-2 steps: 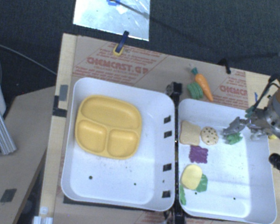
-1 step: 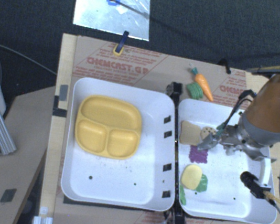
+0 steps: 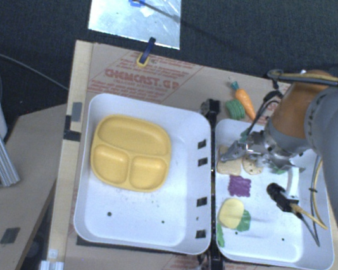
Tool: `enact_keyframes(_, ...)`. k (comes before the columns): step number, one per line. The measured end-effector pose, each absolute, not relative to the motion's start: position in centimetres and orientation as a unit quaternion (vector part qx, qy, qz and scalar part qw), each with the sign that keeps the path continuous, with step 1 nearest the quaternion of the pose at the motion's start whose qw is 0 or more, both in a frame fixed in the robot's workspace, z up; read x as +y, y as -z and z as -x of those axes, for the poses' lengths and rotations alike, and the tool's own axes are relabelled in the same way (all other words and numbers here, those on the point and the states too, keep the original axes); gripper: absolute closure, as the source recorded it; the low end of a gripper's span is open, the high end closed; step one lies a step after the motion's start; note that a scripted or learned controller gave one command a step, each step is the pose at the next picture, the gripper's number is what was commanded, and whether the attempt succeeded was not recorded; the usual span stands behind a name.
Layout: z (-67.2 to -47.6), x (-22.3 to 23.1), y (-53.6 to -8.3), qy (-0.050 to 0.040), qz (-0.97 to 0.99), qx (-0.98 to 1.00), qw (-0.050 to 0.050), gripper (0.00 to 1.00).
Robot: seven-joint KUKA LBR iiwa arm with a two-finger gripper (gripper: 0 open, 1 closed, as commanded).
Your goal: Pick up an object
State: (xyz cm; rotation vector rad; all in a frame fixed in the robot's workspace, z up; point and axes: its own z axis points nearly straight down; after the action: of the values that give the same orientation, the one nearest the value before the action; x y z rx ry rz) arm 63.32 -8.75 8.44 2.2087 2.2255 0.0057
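Two shallow white bins lie side by side on a brown board over dark carpet. From the camera view, the left bin (image 3: 110, 217) carries a yellow divided plate (image 3: 131, 152), with much free floor around it. Over the right bin (image 3: 291, 248), the gripper (image 3: 247, 152) hangs low near the bin's far left part, and whether it is open or closed cannot be told. Under and beside it lie pale flat pieces (image 3: 241, 165), partly hidden. Nearer lie a purple piece (image 3: 240, 186) and a yellow-green toy (image 3: 233, 214), apart from the gripper.
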Motion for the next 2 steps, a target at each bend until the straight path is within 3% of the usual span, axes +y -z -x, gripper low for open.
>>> enact_keyframes(1,-53.0,-9.8,-9.0,0.001,-0.708,0.706,-0.002,0.0)
enact_keyframes(2,-57.4,-17.4,-19.8,-0.0025,-0.708,0.706,0.009,0.0)
